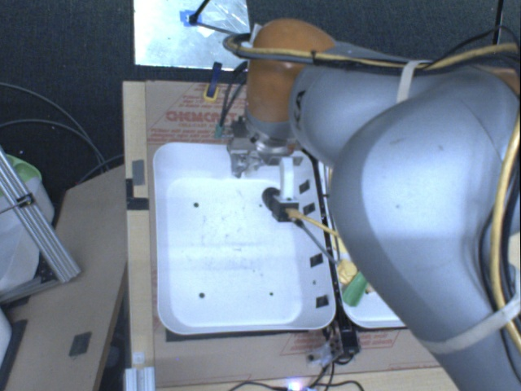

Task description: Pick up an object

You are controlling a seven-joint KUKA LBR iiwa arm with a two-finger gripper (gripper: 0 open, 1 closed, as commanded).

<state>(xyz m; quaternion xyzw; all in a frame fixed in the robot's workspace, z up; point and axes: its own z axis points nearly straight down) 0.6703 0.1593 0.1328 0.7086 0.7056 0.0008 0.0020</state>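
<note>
Green-yellow object sits in the right bin

It lies well right of the end effector, nearer the camera. Whether the end effector is apart or together, I cannot tell. Cross to that bin before descending.

The left bin is white, its floor marked with a few dark specks; the right bin touches it along one side. Both rest on cardboard printed in red. Beyond that lies a foil sheet with a blue bit on it. At the left a rail slants over the tan worktop
</note>
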